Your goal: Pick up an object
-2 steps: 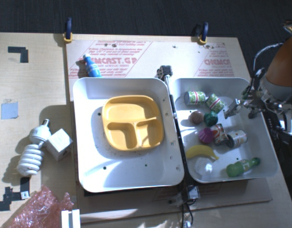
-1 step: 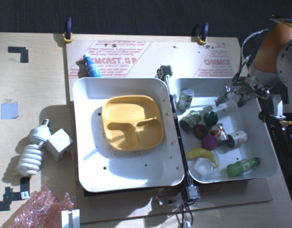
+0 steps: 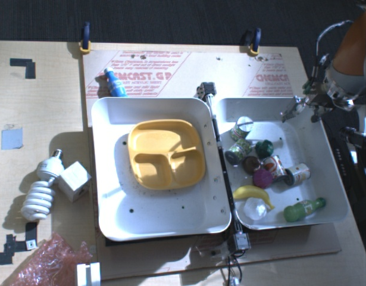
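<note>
One pincer (image 3: 300, 107) hangs at the far right corner of the right bin (image 3: 334, 159), its small dark fingers too blurred against the rim to tell whether they stand apart or together; nothing is visible between them. Above it the grey wrist and orange band of the arm (image 3: 349, 58) lean in from the right.

Candidate objects lie in a cluster nearer and to the left of the pincer. A tilted can (image 3: 241, 130) rests closest to the far wall. Just beside it sit a dark green round piece (image 3: 264, 148) and a brown one (image 3: 250, 163), with a magenta ball (image 3: 263, 177) touching them on the near side. A second can (image 3: 297, 174) lies on its side to the right of the ball. A banana (image 3: 254, 194) and a green bottle (image 3: 303, 208) lie along the near wall, the bottle well apart from the crowd.

The step in hand appears to be the approach. A sound choice would be the green bottle or the lying can, each with free floor around it; the fingers should straddle the narrow axis and descend vertically, clear of the bin wall. The packed middle risks nudging neighbours.

The left bin (image 3: 105, 159) holds a yellow divided tray (image 3: 167, 154). On the worktop (image 3: 28, 124) to the left lie a spiral bulb (image 3: 41, 190) and a white cube (image 3: 74, 179).
</note>
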`<state>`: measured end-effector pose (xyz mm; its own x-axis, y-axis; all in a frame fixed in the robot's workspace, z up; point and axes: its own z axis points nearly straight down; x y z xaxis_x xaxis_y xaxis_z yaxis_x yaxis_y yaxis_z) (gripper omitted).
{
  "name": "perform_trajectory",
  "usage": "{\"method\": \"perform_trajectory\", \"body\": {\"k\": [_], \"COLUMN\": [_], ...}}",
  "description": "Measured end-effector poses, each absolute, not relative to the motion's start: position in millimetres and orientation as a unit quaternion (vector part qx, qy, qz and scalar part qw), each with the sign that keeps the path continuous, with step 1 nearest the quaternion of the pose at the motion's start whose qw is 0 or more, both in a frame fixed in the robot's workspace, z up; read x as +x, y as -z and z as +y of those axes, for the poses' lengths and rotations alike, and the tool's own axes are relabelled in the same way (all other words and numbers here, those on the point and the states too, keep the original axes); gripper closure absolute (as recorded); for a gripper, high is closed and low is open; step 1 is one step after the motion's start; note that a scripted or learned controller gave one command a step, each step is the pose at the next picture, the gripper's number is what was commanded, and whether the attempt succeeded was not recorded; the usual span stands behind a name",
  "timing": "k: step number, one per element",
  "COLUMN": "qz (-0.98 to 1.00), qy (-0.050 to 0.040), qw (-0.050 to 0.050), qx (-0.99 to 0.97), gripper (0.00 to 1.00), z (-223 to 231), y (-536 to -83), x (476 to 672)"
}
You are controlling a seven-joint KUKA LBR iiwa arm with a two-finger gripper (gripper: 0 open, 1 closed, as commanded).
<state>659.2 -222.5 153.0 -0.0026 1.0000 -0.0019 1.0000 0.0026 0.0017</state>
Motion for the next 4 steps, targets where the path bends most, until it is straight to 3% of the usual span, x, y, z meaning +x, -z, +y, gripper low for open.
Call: {"method": "perform_trajectory", "body": {"k": [1, 2, 3, 4], "qz": [0.709, 0.709, 0.710, 0.710], "qy": [0.0000, 0.0000, -0.0001, 0.0000], "qw": [0.003, 0.002, 0.004, 0.004], "qx": [0.705, 0.705, 0.704, 0.704], "gripper": [1.00, 0.00, 1.00, 0.00], "z": [-222.4, -222.4, -222.7, -222.6], "y": [-163.2, -163.2, -173.6, -173.5], "x": [659.8, 659.8, 660.4, 660.4]}}
